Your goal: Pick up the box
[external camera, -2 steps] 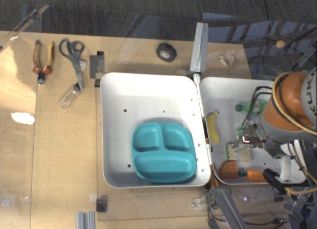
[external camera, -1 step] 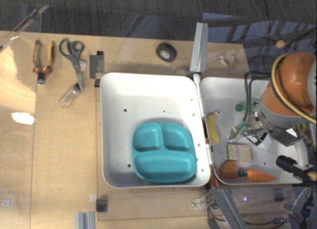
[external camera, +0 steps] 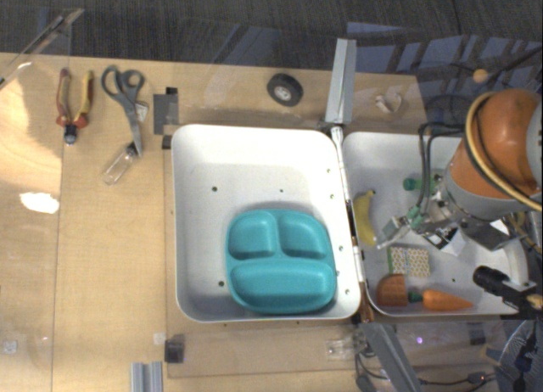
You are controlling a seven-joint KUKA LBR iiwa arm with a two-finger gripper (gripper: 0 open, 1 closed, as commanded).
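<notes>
1. Box (external camera: 408,260): we take the small patterned, speckled packet lying flat on the floor of the right bin (external camera: 373,148) to be the box; it sits toward the bin's front, just behind an orange-brown block (external camera: 392,289) and a carrot (external camera: 445,300)
2. We see the end effector (external camera: 422,222) low inside the right bin, just behind and slightly right of the box, near it but with no contact that we can make out
3. We cannot tell how the end effector is set; its tip is a cluster of metal parts and green cabling, too cluttered to read, and nothing is visibly gripped in it
4. We see the arm (external camera: 501,157) entering from the right, its orange band rounded above the grey wrist
5. We note a yellow banana (external camera: 365,217) lying along the right bin's left wall, left of the end effector and apart from the box
6. We find a teal divided tray (external camera: 281,260) in the left bin (external camera: 254,148), toward its front
7. We spot scissors (external camera: 127,98), red-handled pliers (external camera: 72,103) and a roll of black tape (external camera: 285,89) on the bench (external camera: 93,280) outside the bins
</notes>
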